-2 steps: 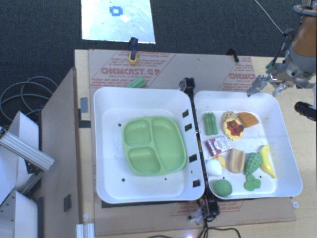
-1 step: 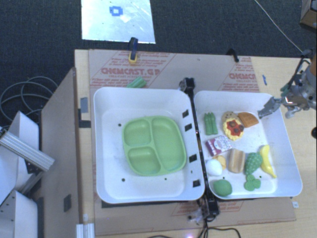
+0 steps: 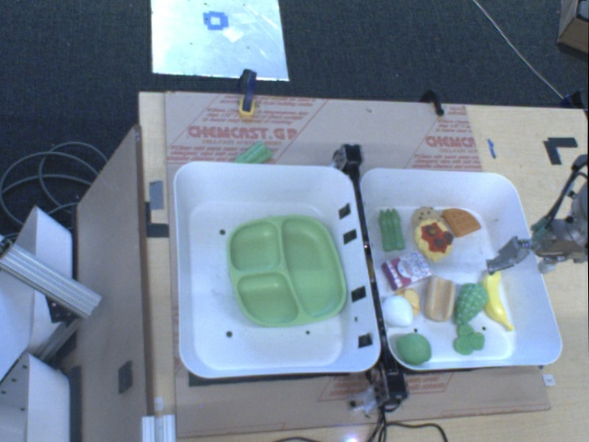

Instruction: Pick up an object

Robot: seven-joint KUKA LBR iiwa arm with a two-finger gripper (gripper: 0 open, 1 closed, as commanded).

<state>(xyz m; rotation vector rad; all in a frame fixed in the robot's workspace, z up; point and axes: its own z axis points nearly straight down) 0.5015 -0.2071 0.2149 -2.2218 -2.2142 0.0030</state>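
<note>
Reaching in from the right, the gripper (image 3: 515,251) hangs over the right bin (image 3: 525,201); whether it is spread or pressed together cannot be told. Just beside it lies a banana (image 3: 498,300), yellow, curved and slim, near the bin's right wall. Left of the banana sit a green bumpy toy (image 3: 471,300), a bun (image 3: 439,297) and an egg (image 3: 398,311). The left bin (image 3: 198,201) holds a green divided plate (image 3: 285,270).
</note>
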